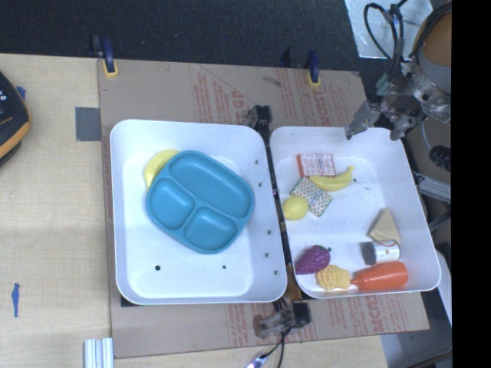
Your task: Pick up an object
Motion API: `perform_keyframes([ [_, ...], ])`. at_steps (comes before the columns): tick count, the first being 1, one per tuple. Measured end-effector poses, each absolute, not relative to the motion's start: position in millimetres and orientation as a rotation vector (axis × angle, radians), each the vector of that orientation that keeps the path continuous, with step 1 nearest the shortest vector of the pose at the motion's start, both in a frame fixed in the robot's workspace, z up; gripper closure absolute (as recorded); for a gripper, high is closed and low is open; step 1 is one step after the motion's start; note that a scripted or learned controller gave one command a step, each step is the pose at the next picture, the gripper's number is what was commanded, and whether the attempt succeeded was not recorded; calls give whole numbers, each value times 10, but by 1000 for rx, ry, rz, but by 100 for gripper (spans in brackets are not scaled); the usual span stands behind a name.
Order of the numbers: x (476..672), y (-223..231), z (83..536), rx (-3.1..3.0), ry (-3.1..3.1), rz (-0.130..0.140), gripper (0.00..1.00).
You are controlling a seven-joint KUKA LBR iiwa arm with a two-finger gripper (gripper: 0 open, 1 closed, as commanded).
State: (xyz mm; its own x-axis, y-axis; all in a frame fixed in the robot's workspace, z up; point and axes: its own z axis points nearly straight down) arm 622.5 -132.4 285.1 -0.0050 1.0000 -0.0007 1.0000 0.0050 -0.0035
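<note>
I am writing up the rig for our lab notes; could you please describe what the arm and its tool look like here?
The arm shows a rounded orange section at the upper right, with grey metal parts below it. Black cables loop beside it. The tool is grey and dark metal, with two slim dark fingers pointing down toward the far edge of the right bin.

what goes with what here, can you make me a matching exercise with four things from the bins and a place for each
Things:
1. blue divided plate
2. banana
3. purple grapes
4. orange carrot

Places:
A. near edge of the right bin, at its right end
B. left bin, lying over a yellow thing
C. far part of the right bin, beside a red and white packet
D. near part of the right bin, close to its left wall

Pairs: 1-B, 2-C, 3-D, 4-A
</note>
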Motion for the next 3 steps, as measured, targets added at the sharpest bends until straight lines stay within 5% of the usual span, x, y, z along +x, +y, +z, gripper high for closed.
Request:
perform_keyframes([
  [1,6259,-1132,1478,-2213,-2225,8,0],
  [2,6274,-948,915,-2214,-2226,7,0],
  [3,6466,-968,879,-2198,-2184,50,0],
])
